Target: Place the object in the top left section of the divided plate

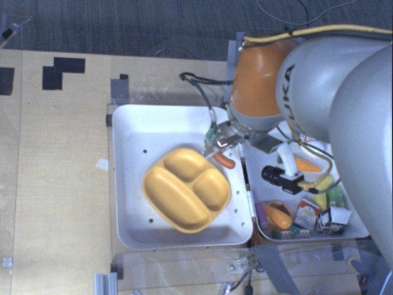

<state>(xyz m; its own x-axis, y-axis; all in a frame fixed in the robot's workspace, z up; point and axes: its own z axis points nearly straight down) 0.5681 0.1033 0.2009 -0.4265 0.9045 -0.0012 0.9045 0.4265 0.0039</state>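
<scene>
A small orange-red sausage-shaped object (pixel 225 161) sits just off the upper right edge of the yellow divided plate (pixel 186 188), directly under the gripper (pixel 219 141). Whether the gripper is spread or pinching the object cannot be determined; contact is unclear. The plate lies in the left white bin (pixel 132 140). Right of the plate, the second bin (pixel 265 231) holds assorted toy food items (pixel 301 211).

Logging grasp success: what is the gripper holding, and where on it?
It cannot be told. The gripper sits just above a small orange-red object beside the yellow plate; any contact is hidden.
</scene>
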